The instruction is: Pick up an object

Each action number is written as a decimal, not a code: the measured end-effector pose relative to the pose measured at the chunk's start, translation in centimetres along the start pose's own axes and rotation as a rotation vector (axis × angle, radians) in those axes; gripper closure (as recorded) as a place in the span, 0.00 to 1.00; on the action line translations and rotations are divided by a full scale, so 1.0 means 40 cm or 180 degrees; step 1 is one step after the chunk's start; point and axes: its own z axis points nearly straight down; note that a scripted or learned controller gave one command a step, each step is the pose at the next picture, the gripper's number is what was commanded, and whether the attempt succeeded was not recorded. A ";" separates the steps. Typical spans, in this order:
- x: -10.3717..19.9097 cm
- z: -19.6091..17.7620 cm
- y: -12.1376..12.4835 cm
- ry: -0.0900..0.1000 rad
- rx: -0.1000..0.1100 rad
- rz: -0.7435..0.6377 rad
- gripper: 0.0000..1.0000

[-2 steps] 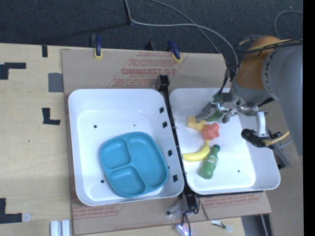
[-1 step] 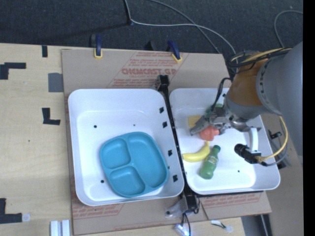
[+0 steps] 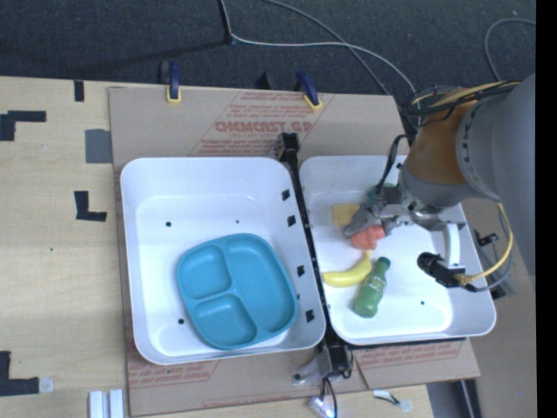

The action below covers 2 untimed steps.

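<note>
Grey arm (image 3: 509, 146), orange wrist band (image 3: 432, 153), yellow cables looping beside it, dark metal fingers (image 3: 376, 214)

Both white bins (image 3: 209, 181) look like smooth, slightly glossy plastic. The blue divided plate (image 3: 235, 290) appears matt plastic. The bench (image 3: 52, 233) shows pale wood grain beneath brown cardboard (image 3: 252, 124).

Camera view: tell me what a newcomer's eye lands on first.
The blue divided plate in the left bin stands out most. Next, the grey arm with its orange band over the right bin, its pincer low by a pinkish-red item. Just below lie a yellow banana and a green bottle.
</note>
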 end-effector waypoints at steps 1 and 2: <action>0.166 -0.302 0.048 0.0003 -0.0017 -0.0015 1.00; 0.391 -0.365 0.176 0.0006 -0.0002 -0.0024 1.00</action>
